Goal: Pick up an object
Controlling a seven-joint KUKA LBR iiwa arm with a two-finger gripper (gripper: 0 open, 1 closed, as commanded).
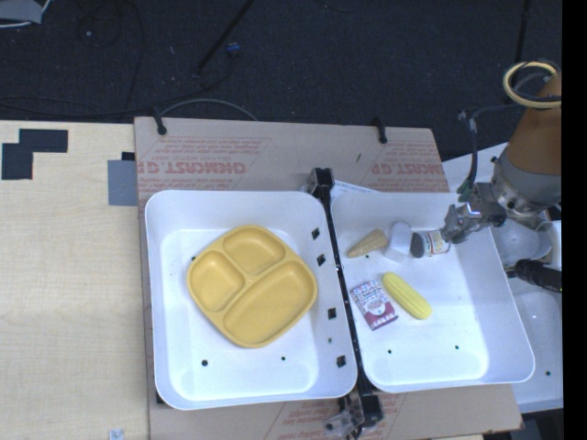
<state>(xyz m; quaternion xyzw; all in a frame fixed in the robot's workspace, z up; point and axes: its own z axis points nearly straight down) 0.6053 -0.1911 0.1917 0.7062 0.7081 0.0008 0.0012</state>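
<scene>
The right bin (477,356) holds a yellow corn cob (406,295), a red and white packet (373,302), a tan wedge-shaped piece (369,242), a small white cup-like object (400,238) and a small grey bottle (430,244) lying on its side. My gripper (458,222) hangs over the upper right part of this bin, just right of and slightly above the grey bottle. Nothing shows between its fingers. The grey arm with its orange band (537,140) comes in from the right edge.
A yellow divided plate (252,285) lies in the middle of the left bin (174,356). A black divider (335,273) runs between the two bins. Cardboard (275,159) lies under both bins, and a wooden table surface (64,282) extends to the left.
</scene>
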